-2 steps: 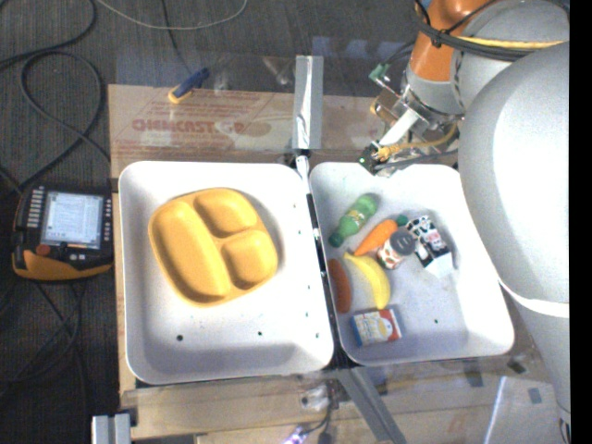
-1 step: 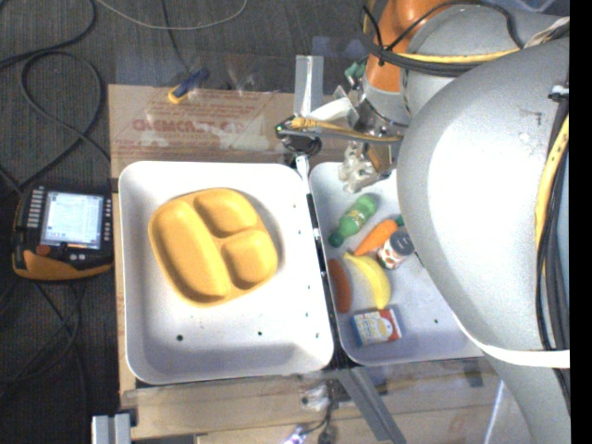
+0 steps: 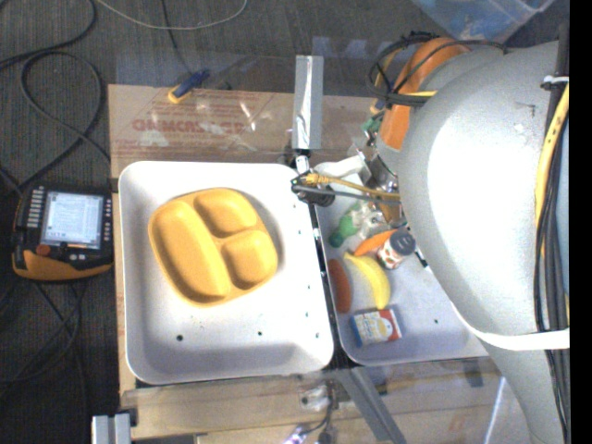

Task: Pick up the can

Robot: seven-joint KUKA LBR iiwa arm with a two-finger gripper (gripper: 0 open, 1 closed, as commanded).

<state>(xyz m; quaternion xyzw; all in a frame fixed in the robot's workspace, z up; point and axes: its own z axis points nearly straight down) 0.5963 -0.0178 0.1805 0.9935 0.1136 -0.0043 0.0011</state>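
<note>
You see two bins side by side on the desk [image 3: 185,109]: the left bin [image 3: 139,340] holds a divided tray [image 3: 215,244] at its middle. In the right bin [image 3: 435,336], a banana [image 3: 372,280] lies beside a small jar [image 3: 396,248], with a carton [image 3: 376,326] nearer the front edge. The arm [image 3: 490,174] covers that bin's right part. A handheld pendant [image 3: 63,232] lies on the floor left of the desk.

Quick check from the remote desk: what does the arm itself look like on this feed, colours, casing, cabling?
The arm is a bulky, rounded light-grey casing, smooth and glossy. An orange band rings it above the wrist. Black cables loop around that band, and a yellow-and-black cable runs down the casing's right side. The hand is too cluttered to make out.
</note>
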